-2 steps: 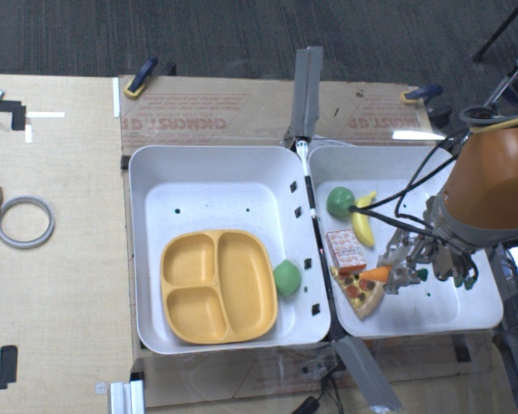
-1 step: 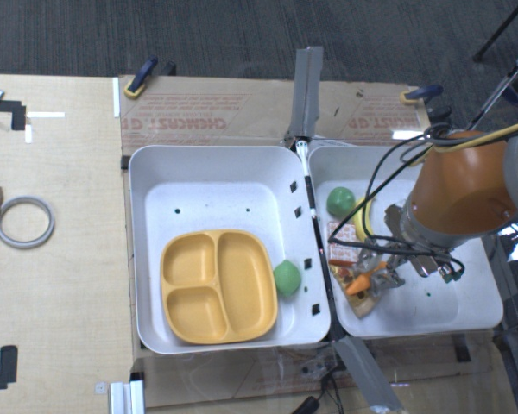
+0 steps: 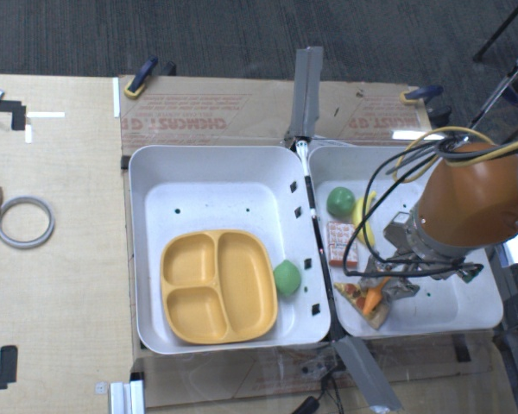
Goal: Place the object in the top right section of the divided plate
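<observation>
The gripper [image 3: 382,285] hung low in the right bin [image 3: 475,317], right over a carrot [image 3: 373,299] and wrappers; whether its fingers gripped anything, I couldn't tell. The yellow plate [image 3: 217,285] sat in the left bin [image 3: 207,175].

Yellow divided plate [image 3: 217,285], green ball [image 3: 287,278]

**Item count from my station**

I count two white bins: a left bin [image 3: 147,188] and a right bin [image 3: 479,313]. One yellow divided plate [image 3: 217,285] sits in the left bin, with three sections. I see two green balls: one [image 3: 287,278] at the plate's 3 o'clock edge, another [image 3: 341,202] in the right bin. There is one red-and-white packet [image 3: 338,241] and one yellow item [image 3: 363,218] beside it, partly hidden. One heap of mixed items [image 3: 368,300] lies at the right bin's 7 o'clock; I cannot separate its pieces. One tape roll [image 3: 22,222] rests on the surface [image 3: 60,317]. Two blue clamps [image 3: 142,77] [image 3: 421,94] hold the cardboard [image 3: 224,115].
</observation>
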Controlling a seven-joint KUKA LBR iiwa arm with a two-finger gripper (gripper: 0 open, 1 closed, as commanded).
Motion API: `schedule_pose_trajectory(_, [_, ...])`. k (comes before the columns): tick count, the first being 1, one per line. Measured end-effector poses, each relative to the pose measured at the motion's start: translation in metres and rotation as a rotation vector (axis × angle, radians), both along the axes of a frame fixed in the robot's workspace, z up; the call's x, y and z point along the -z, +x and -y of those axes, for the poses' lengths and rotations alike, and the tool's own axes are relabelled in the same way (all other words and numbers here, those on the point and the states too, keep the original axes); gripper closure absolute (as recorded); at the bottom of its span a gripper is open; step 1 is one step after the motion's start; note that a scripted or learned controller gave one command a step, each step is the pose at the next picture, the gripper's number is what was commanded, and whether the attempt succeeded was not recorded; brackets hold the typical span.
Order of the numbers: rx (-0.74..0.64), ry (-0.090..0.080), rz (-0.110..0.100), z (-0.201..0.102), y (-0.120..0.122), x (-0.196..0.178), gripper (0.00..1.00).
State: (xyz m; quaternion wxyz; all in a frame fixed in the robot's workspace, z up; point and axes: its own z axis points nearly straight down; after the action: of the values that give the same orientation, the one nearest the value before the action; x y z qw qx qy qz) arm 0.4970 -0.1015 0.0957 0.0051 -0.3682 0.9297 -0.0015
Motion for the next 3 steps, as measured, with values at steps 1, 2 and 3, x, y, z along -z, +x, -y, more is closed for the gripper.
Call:
schedule_pose_trajectory(1, [-0.036, -0.002, 0.001, 0.027, -0.011, 0.0, 1.0])
schedule_pose_trajectory(2, [-0.447, -0.007, 0.003, 0.0, -0.011, 0.0, 1.0])
schedule_pose_trajectory(3, [-0.646, -0.001, -0.007, -0.129, -0.001, -0.096, 1.0])
